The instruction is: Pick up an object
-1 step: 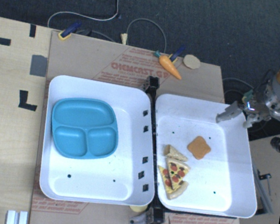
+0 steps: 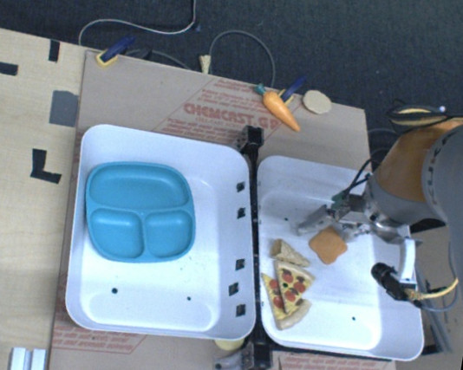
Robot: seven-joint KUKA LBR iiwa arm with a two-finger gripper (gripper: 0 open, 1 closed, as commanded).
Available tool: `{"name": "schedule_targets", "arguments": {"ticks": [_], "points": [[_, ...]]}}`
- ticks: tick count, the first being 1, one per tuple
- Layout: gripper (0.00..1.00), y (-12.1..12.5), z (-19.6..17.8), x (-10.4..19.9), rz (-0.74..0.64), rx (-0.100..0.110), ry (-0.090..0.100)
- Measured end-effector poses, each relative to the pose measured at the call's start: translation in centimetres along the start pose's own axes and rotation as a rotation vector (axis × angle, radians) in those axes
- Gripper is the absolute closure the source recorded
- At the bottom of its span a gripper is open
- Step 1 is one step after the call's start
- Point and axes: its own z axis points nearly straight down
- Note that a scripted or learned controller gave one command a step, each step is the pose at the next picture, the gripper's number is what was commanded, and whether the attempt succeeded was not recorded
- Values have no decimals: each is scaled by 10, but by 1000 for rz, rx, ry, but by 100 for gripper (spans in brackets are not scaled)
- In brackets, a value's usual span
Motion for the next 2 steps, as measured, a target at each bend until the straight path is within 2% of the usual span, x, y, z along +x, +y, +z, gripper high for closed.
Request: {"name": "schedule_targets", "arguments": {"ticks": [1,2], "points": [[0,-30,-7,8,3,-8,-1],[100,-29,-17,7,3,-8,-3]]}}
